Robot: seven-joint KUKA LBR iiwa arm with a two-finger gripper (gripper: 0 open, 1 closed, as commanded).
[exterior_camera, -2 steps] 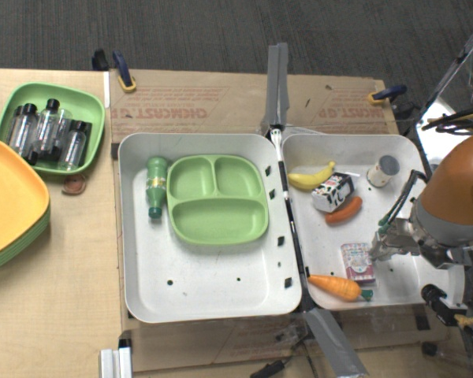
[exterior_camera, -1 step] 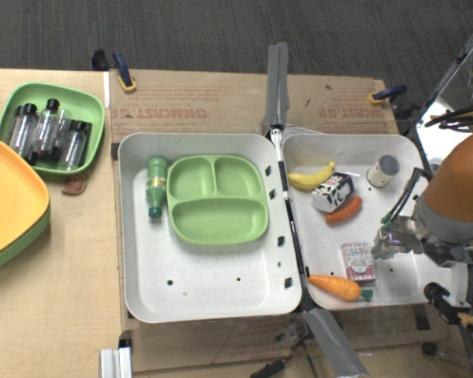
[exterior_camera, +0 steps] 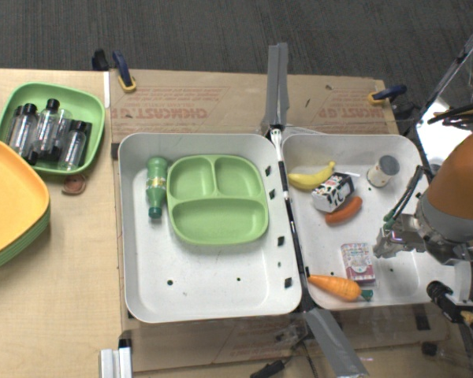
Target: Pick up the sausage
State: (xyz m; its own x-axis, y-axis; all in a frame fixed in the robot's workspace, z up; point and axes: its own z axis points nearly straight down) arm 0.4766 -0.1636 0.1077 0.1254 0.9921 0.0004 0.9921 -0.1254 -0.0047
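Observation:
The sausage (exterior_camera: 343, 210) is a short orange-red piece lying in the right bin (exterior_camera: 406, 286), just below a black-and-white carton (exterior_camera: 332, 192). My gripper (exterior_camera: 388, 239) hangs low over the right side of that bin, to the right of and a little nearer than the sausage, with a clear gap between them. The arm's orange band (exterior_camera: 462, 181) sits above it at the frame's right edge. Nothing shows in the gripper.
The right bin also holds a banana (exterior_camera: 310, 176), a grey cup (exterior_camera: 387, 167), a pink packet (exterior_camera: 357, 261) and a carrot (exterior_camera: 336, 287). In the left bin (exterior_camera: 213, 286) lie a green divided plate (exterior_camera: 217, 198) and a green bottle (exterior_camera: 155, 186). A green tray of bottles (exterior_camera: 51, 127) and yellow plates (exterior_camera: 12, 211) sit far left.

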